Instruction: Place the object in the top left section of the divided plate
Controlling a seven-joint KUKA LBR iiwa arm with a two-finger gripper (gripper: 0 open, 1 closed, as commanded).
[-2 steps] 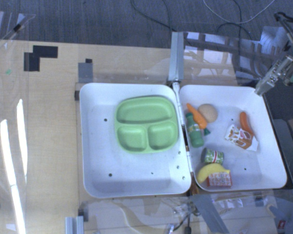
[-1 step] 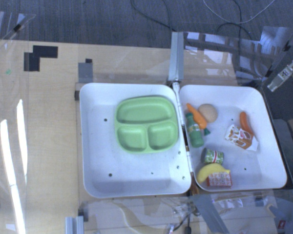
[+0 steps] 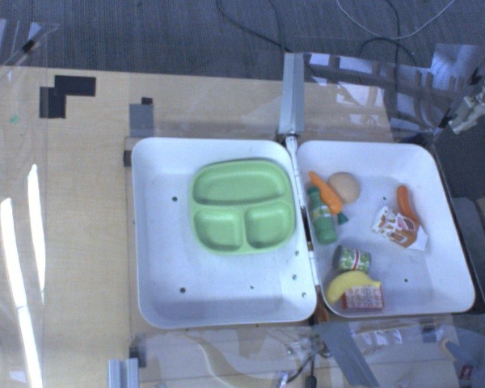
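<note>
Two bins sit side by side, and the step in hand is the very first: nothing has been picked. The green divided plate lies in the left bin, its compartments bare. The task does not name its object, so we take it to be one of those in the right bin: carrot, green bottle, sausage, snack packet, can and banana. What we take for the gripper hangs at the far upper right, well apart from both bins; whether it is wide or narrow we cannot tell. Next it must come over the right bin, descend on one item, then carry it to the plate's upper left
</note>
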